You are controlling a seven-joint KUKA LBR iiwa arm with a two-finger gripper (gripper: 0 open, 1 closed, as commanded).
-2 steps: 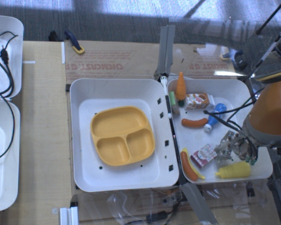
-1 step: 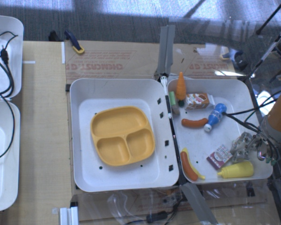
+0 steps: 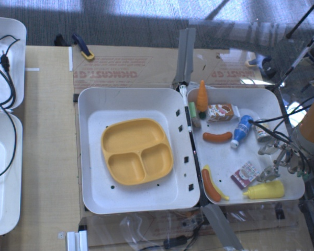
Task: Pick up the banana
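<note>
Two shallow white bins sit together. Slim curved yellow banana (image 3: pixel 215 184) lies near right bin's (image 3: pixel 282 106) front-left corner, touching a smooth red sausage (image 3: pixel 211 186). My metal gripper (image 3: pixel 272 163): width unclear.

Bright, even light; bluish cast and striped shadows along the counter's (image 3: pixel 47 98) far edge; slight softness throughout, no glare.

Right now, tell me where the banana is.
In the camera view the banana lies in the right bin, at its lower-left corner, pressed against a red sausage. A small red packet sits to its right.
</note>
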